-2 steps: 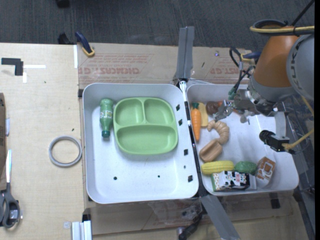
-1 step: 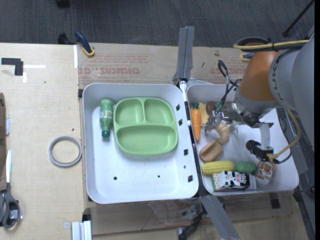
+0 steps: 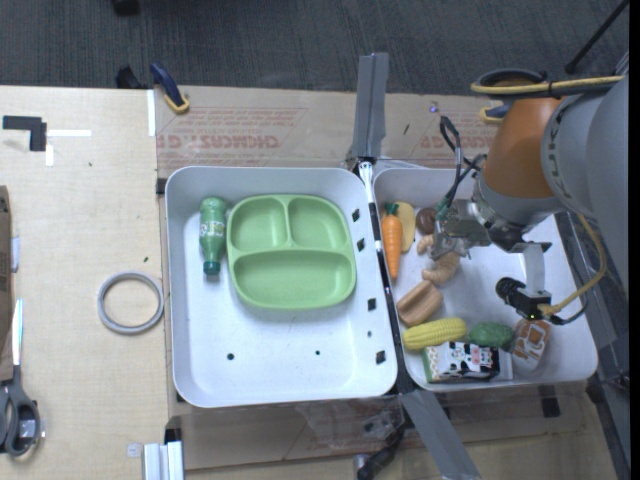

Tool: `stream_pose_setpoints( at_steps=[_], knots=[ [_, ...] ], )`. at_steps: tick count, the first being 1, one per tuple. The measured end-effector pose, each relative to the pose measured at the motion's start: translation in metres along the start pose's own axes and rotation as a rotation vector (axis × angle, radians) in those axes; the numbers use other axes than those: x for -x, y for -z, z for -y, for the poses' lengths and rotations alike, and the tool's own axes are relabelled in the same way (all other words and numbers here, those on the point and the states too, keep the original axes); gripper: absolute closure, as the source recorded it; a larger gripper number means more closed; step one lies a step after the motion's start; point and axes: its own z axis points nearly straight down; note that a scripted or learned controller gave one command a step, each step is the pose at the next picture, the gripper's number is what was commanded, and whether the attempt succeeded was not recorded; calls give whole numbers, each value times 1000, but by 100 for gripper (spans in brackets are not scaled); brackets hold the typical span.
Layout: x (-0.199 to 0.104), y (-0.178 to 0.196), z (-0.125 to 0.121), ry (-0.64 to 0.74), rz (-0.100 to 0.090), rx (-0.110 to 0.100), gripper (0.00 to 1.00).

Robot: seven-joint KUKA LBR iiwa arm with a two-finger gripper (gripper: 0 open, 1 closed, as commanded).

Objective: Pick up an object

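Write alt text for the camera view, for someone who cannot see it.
A grey robot arm with an orange band reaches from the right, its gripper low over toy foods in the right white bin, including an orange carrot and yellow corn cob. The left white bin holds a green divided plate and a small green bottle.

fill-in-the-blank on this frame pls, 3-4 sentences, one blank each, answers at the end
1. The green divided plate lies in the ____ bin.
2. The small green bottle lies just ____ of the plate.
3. The carrot is in the ____ bin.
4. The end effector is over the ____ bin.

Answers: left; left; right; right
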Motion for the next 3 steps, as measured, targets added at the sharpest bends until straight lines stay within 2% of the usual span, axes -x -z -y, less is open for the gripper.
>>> stream_pose_setpoints(
  at_steps=[1, 2, 3],
  knots=[
    [-56, 92, -39, -22, 1, 2, 100],
    [-56, 91, -39, -22, 1, 2, 0],
    [-25, 91, -53, -118, 1, 2, 0]
  ],
)
